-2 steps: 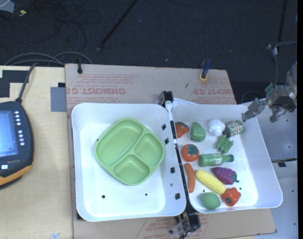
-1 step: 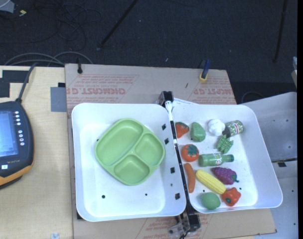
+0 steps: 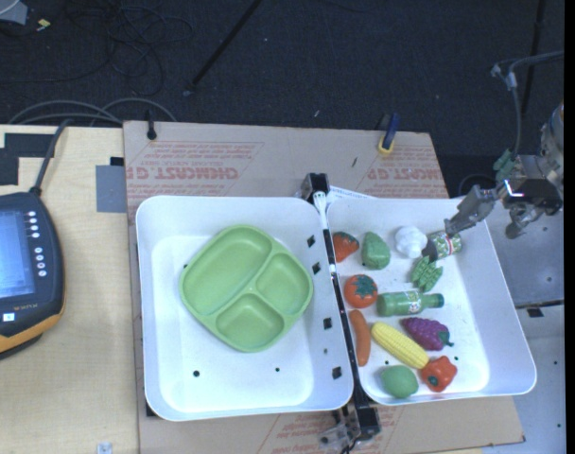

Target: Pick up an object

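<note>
A small can with a green and white label sits at the gripper tip, near the back right of the right bin; the dark fingers reach down to it from the upper right, but whether they are closed on it or merely touching it cannot be told from this angle. Taking the can as the landmark: just to its left lies a white ball, and further left a green pepper and a red strawberry-like piece against the divider. Just below the can is a small leafy green piece, and below that a green bottle lying on its side with a tomato to its left. Further toward the front are purple grapes, a yellow corn cob, a carrot, a lime and a red pepper. Well to the left of the can, the left bin holds a green divided plate. Far left of that, a tablet-like controller rests on the bench.
</note>
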You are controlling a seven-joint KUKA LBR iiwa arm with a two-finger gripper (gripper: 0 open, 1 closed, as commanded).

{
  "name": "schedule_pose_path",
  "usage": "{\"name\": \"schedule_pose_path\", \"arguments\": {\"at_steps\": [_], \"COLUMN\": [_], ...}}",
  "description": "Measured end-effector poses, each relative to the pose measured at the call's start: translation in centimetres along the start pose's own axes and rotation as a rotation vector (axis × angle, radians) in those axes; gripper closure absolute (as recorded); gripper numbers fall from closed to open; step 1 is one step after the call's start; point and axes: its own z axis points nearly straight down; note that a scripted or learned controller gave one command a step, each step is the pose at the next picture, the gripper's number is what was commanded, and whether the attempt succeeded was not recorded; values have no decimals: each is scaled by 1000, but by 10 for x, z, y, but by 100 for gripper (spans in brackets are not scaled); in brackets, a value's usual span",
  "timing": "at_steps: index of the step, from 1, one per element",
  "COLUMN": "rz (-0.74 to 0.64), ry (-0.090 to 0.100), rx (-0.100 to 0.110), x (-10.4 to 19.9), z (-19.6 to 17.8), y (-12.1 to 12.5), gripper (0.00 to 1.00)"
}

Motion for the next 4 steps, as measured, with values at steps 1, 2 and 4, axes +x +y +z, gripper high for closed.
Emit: {"name": "schedule_pose_path", "arguments": {"at_steps": [1,2,4], "rz": [3,-2,-8], "ry": [-10,-7,-4], "rx": [-32,-12,-24], "x": [8,10,144], "z": [-165,-166,-160], "y": [-30,-28,-59], "gripper": [0,100,100]}}
